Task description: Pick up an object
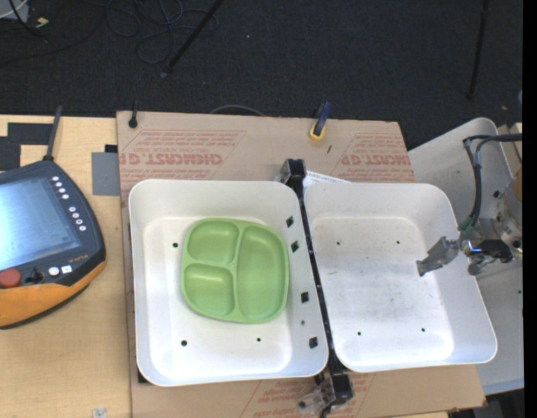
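A dark floor strewn with cables lies behind the bench, where a sheet of cardboard [251, 151] sits under two shallow white bins set side by side. The left bin [155, 338] holds the one thing worth picking: a green divided plate [235, 271], lying flat near the bin's middle with its three compartments facing up. The right bin [451, 338] has only a scuffed floor, and the gripper [438, 258] hangs low over its right side, well apart from the plate; nothing is between its fingers, though how wide they stand cannot be told at this size. To do the step well, I judge the arm should cross the divider between the bins, then come down on the plate's raised rim or an inner ridge, since the flat, shallow body offers little else to pinch. The cardboard bears red printing, upside down and partly legible, reading roughly "OKMCAST"; a handheld pendant [37, 242] rests on the left of the bench, its screen text too small to read.
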Tool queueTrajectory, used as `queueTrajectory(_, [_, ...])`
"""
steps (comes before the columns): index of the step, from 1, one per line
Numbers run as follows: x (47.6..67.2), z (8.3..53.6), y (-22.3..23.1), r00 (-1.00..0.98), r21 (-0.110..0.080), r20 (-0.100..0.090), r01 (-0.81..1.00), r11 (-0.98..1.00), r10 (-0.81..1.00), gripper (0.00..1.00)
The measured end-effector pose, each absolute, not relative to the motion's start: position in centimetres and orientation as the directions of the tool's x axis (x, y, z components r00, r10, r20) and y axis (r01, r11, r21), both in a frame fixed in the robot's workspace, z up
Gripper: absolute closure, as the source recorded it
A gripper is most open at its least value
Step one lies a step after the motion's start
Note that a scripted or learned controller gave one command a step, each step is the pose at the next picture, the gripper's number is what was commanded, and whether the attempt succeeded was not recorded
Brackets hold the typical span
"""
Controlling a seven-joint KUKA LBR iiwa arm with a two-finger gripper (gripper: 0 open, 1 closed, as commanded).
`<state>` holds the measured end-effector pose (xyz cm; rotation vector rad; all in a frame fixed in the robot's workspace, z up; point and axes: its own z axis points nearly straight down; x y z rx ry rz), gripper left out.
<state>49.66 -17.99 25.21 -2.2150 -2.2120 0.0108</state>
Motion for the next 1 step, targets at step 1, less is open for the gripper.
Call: queueTrajectory(1, [49.86,25.75,-18.03,0.000,-0.002,0.000,1.000,0.000,1.000,0.00])
